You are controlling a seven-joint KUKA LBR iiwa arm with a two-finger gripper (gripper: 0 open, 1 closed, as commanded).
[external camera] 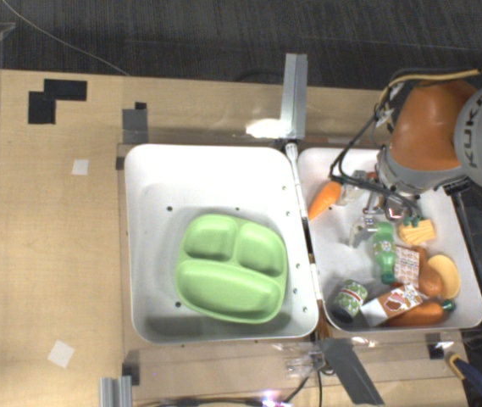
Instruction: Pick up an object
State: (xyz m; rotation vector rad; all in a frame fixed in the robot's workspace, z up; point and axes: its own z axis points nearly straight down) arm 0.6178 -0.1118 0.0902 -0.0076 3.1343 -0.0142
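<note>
Green bottle (384,254) under the gripper (374,224), small, upright-ish, at the right bin (332,253) centre, fingers' spacing cannot be told, one carrot (324,199) at ten o'clock, one can (351,298) at seven, one green divided tray (233,267) in the left bin (152,227).

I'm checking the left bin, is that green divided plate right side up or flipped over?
Right side up. The green plate lies flat in the left bin with its three hollow compartments facing up, and nothing sits in them.

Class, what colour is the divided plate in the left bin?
The plate is light green, seen clearly in the camera view, lying in the left bin.
</note>
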